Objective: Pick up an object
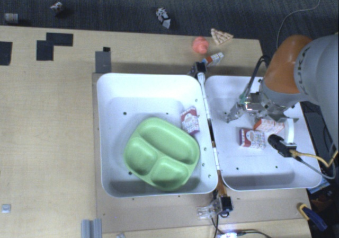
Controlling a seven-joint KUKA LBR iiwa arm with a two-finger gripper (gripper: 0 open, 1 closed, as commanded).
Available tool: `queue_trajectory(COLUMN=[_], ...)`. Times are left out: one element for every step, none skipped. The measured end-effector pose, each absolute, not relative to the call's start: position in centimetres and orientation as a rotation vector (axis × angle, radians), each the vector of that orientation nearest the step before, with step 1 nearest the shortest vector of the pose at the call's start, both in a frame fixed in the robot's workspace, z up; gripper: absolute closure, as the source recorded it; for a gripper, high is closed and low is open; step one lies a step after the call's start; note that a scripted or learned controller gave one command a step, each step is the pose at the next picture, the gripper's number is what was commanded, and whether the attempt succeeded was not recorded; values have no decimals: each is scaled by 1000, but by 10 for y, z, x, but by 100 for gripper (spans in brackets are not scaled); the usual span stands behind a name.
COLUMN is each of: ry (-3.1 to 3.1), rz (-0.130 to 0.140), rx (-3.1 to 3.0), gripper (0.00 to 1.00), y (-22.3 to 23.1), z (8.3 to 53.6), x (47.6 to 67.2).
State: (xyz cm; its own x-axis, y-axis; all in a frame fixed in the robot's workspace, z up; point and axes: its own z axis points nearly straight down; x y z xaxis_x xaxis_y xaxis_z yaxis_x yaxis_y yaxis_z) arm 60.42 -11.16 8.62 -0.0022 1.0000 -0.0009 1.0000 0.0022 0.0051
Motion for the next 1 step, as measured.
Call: queue_trajectory(ry=[2225], rz=[6], rx=[2214], gripper=[0], y=[-96], z=[86], x=[666])
